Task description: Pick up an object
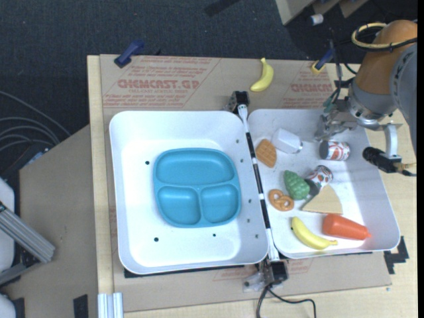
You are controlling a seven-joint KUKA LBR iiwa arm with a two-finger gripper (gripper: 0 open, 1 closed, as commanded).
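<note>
Two shallow white bins sit side by side on the counter (165, 78). Left bin (132, 131): holds a blue divided tray (196, 185), lying flat near the middle. Right bin (377, 184): holds the loose objects.

Arm (384, 65): enters from the right, orange band above the wrist, reaching down over the upper right part of the right bin. Hand (329, 130): low over the bin floor at its upper middle. How far it is open cannot be determined from this angle, and nothing can be confirmed in its hold.

Object nearest the hand: a small red and white can (336, 151), lying on its side just below the hand, close to it; contact cannot be determined.

Other contents of the right bin:
- White block (289, 140), just left of the hand.
- Orange-brown bread-like piece (266, 153), near the bin's left wall.
- Green vegetable-shaped item (296, 185), at centre, with a second small red and white item (322, 175) touching its right side.
- Pretzel (281, 200), lower left of the green item.
- Tan wedge (324, 203), below the green item.
- Yellow banana (311, 234), near the front edge.
- Orange carrot (344, 227), right of the banana, beside the wedge.

Outside the bins: a second banana (262, 78) lies on the counter behind the bins.
</note>
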